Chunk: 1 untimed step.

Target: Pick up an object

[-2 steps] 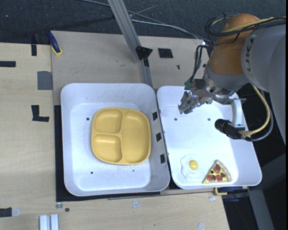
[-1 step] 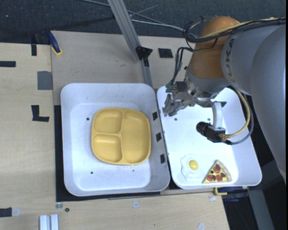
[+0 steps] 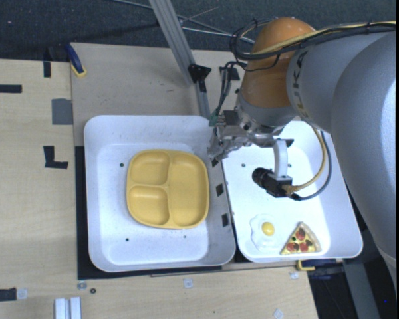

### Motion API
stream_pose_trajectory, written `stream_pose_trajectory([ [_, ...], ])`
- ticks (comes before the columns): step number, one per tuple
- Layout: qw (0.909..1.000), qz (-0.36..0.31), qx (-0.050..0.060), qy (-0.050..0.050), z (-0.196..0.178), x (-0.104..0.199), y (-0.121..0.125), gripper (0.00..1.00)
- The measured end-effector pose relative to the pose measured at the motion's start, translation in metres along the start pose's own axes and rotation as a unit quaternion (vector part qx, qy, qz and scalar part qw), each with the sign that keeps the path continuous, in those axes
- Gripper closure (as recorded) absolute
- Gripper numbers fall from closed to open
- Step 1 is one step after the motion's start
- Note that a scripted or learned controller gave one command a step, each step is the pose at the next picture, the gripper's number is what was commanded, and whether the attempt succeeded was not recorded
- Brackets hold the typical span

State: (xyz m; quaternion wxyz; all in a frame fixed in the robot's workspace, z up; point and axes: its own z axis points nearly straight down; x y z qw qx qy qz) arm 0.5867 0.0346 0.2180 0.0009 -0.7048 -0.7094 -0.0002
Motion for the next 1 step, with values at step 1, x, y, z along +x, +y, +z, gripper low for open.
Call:
stream_pose_trajectory([
  [1, 1.0, -0.001, 0.0, 0.0, -0.0083, 0.063, -0.0049, 1.0],
])
